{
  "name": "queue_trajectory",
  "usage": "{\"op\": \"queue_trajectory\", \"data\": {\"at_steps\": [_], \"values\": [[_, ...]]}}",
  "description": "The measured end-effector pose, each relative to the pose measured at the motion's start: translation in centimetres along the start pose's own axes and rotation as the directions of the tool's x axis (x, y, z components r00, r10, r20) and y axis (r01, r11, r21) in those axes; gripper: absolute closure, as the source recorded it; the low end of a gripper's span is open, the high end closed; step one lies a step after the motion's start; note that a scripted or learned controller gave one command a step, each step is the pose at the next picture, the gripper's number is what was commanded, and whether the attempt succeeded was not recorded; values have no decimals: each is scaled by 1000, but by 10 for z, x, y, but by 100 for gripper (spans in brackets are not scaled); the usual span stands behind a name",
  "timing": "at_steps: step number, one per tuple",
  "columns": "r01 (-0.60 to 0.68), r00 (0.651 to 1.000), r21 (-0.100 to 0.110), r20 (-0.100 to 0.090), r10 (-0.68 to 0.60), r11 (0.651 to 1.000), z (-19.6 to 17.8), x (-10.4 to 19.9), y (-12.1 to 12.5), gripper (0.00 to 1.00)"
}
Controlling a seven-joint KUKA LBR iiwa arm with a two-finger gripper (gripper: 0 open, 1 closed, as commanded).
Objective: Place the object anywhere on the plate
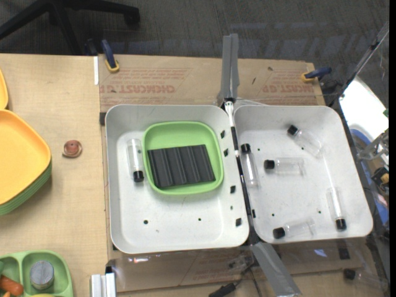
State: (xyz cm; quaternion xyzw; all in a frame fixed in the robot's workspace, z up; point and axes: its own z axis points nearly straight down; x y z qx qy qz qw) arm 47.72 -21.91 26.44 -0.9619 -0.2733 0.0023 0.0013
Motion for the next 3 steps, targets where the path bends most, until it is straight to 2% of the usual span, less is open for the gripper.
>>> {"op": "queue_trajectory", "data": {"at_steps": [1,2,3], "values": [[-51,999,1,2,51,999,13,-2,2,0],[-117,993,-2,0,117,993,-12,-1,3,0],[-167,986,-1,1,167,986,-4,-2,3,0]]}}
